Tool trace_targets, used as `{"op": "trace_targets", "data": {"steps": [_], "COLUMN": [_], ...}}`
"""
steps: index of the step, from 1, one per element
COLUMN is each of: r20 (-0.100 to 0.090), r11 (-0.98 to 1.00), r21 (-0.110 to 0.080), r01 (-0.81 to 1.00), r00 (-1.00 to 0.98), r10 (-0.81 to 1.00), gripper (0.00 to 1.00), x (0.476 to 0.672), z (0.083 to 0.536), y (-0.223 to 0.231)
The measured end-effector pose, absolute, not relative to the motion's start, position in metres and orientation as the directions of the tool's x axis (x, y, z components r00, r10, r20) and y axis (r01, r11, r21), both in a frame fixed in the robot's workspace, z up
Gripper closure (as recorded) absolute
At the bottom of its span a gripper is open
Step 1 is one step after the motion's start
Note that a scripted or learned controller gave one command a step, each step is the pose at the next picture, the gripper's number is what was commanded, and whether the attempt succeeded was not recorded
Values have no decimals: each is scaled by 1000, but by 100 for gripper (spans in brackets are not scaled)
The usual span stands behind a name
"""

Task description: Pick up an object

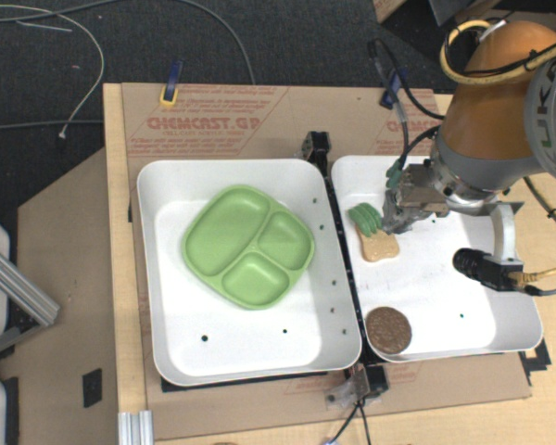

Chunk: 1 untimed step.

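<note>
At the lower edge of the right bin (500, 332) lies a brown disc (388, 329). Higher up, a tan piece (381, 247) touches a green piece (365, 217), and the gripper (395, 213) hangs just over them; whether it grips anything cannot be told. The approach seems underway; descending squarely comes next. The left bin (167, 341) holds a green divided plate (248, 246), well apart.

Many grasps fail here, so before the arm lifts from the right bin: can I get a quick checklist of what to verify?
1. Gripper over right bin: ok.
2. Target nearby: green item and tan piece lie beside it: ok.
3. Object seen between fingers: cannot tell.
4. Brown disc apart from the gripper: ok.
5. Green tray alone in left bin, out of the way: ok.
</note>
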<state>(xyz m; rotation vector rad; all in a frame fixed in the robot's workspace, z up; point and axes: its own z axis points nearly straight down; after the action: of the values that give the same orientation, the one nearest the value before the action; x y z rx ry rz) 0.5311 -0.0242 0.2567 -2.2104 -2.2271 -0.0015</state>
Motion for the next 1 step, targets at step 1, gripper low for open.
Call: {"op": "trace_targets", "data": {"steps": [1], "r20": [2], "r11": [6], "r21": [1], "r01": [1000], "r00": [-6], "r10": [1000], "gripper": [100], "x": [547], "z": [258], "y": [22]}}
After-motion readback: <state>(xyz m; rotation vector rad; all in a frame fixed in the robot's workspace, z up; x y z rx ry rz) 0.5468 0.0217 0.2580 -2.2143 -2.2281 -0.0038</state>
